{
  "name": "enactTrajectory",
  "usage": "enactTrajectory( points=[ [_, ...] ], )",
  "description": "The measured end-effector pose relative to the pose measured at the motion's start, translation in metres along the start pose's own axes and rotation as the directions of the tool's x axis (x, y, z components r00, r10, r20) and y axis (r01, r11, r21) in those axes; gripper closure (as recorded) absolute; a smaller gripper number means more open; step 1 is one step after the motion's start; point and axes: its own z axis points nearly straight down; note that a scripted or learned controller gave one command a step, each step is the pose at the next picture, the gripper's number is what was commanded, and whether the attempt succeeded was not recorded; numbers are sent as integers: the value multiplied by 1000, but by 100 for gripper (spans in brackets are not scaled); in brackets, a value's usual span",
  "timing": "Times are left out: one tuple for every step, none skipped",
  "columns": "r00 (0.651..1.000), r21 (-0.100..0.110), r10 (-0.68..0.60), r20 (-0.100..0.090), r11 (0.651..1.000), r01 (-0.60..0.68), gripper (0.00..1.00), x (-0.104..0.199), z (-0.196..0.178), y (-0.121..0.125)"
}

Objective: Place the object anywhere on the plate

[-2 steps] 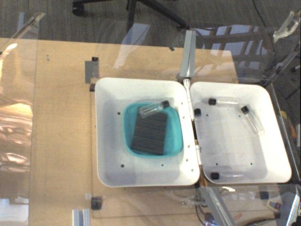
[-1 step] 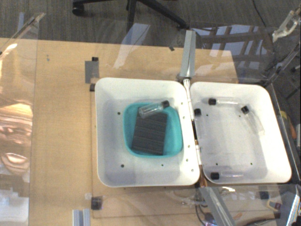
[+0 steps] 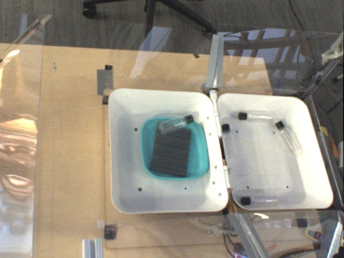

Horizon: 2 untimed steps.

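Note:
A teal plate lies in the left white bin. On it rests a dark grey ribbed block, tilted slightly. A clear tube with a black cap lies across the plate's far rim, touching the block's top edge.
The right white bin holds several clear tubes with black caps: one at the far side, one at the right, one at the near edge. A metal post stands behind the bins. An office chair base is on the floor beyond.

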Motion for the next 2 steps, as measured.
enactTrajectory(
  points=[
    [997, -2, 78, -1, 997, -78, 0, 27, 0, 20],
    [981, 0, 192, 0, 981, -192, 0, 9, 0, 16]
  ],
)
